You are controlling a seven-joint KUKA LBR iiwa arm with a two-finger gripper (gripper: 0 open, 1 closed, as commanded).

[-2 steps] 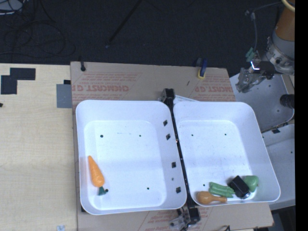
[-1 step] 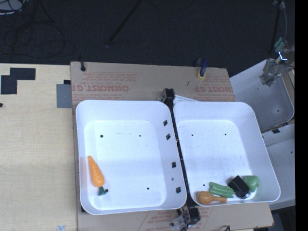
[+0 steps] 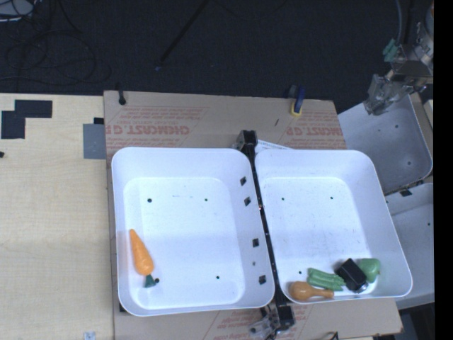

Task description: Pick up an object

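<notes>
Where left bin (image 3: 120,190) and right bin (image 3: 386,211) meet, a black clipped divider (image 3: 258,218). Risks a knock on any reach that crosses low.

Out past the right bin's far corner, over a grey plate (image 3: 396,147): gripper (image 3: 386,94), well apart from every object. Too small and blurred to tell how far open, and nothing seen in its hold.

Task's candidates, by size:
- Cluster in the right bin's near corner: black block (image 3: 352,275) touching a green piece (image 3: 370,266) and green pods (image 3: 325,279), with an orange gourd-like piece (image 3: 309,291) just beside. Crowded against the sloping wall, so could well catch two things at once, nudge one off another, or strike the rim and close on nothing.
- Carrot (image 3: 141,253), lying alone near the left bin's left wall. Easier to take, though tapered and likely to roll or slip out, and close enough to the wall to block a straight descent.
- Small dark green bit (image 3: 150,282) by the carrot's near end. Probably too slight to grip.

Writing: red print on the cardboard sheet (image 3: 212,122) under the bins, upside down. Possibly "CHEMCAST", not sure. Repeated near the front edge, unreadable.
</notes>
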